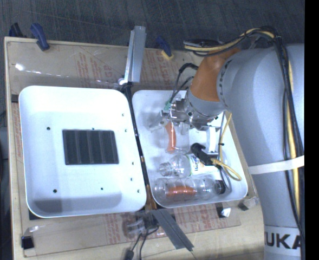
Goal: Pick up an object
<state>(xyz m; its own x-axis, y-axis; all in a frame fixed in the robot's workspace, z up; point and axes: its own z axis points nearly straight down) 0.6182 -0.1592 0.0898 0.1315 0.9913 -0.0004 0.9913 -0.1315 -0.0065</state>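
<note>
Progress on the pick is judged to be at the reaching stage: nothing is seen lifted clear of the right bin [146,108], and no object can be made out as held. The gripper [171,117] is placed low over the far half of the right bin, carried by the grey arm [256,102] with its orange band. Whether the gripper is open or closed cannot be told, since it is seen from above and its tips are masked by its own body.

The likeliest target is taken to be the orange elongated object [171,137], which lies in the middle of the right bin directly under the gripper; contact between the two cannot be confirmed. Toward the near wall of the right bin a clear plastic bottle [189,189] is laid on its side, with something orange inside it and a dark cap at one end. Just beyond it, a crumpled clear container [173,168] and a small labelled bottle [201,164] are found. Closing, lifting and carrying clear are all judged to remain.

Beside the right bin, the left bin [67,107] is seen with a dark ribbed panel [90,147] in its floor.

As for writing, the letters "UKA" [282,241], with part of a K before them, are read on the arm's base, next to the right bin's near corner. The small bottle's label is white with green, but its text cannot be read. Red printing on the sheet [94,58] under the bins is also illegible.
</note>
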